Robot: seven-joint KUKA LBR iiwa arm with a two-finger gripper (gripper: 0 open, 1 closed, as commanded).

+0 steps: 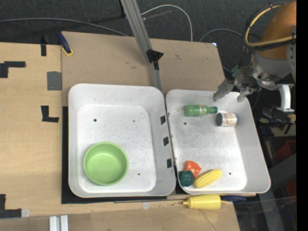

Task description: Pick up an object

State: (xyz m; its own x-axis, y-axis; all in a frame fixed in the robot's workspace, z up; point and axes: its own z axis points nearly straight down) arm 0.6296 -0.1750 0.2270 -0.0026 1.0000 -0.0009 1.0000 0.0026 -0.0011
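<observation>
My gripper (232, 94) hangs above the far right corner of the right bin (250, 143), its two fingers spread open with nothing between them. Just below and left of it lies a green bottle (199, 110) on its side. A small white can (226, 119) lies next to the bottle, close under the fingers. At the bin's near edge sit a yellow corn cob (208, 178), a red-orange piece (192, 167) and a dark green piece (186, 178).
The left bin (115, 105) holds a green bowl (105, 163) in its near left part. A yellow bottle (204, 202) lies on the bench outside the right bin's front edge. A grey pole (139, 28) slants down to the bins' far divide.
</observation>
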